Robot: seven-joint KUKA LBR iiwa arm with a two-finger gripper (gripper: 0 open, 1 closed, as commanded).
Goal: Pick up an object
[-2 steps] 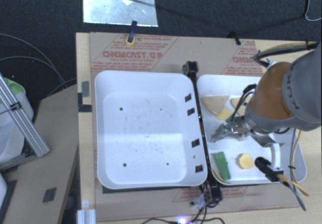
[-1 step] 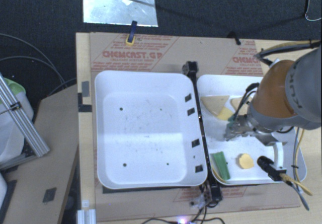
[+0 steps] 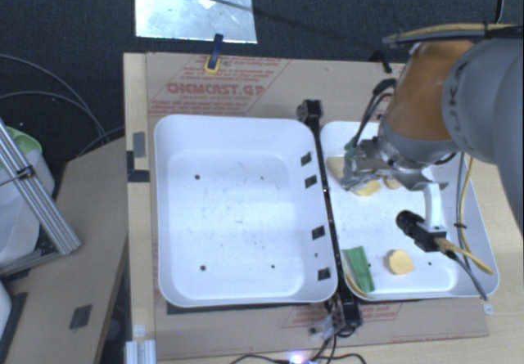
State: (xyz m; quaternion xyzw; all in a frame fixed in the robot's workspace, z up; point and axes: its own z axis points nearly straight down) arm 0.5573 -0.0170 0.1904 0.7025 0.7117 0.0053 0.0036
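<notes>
Reaching in from the right, the gripper (image 3: 354, 176) is seen low in the right bin (image 3: 377, 227), near its upper-left corner. It is set among a cluster of pale yellow pieces (image 3: 337, 164), touching them or just beside them. How far it is open, and whether anything is gripped, cannot be told. A green block (image 3: 358, 268) lies at the bin's lower-left corner, and a round yellow piece (image 3: 399, 262) lies near it along the lower edge. The task is judged to be at the grasp: no object is seen lifted, so a secure hold and the raising are left.
</notes>
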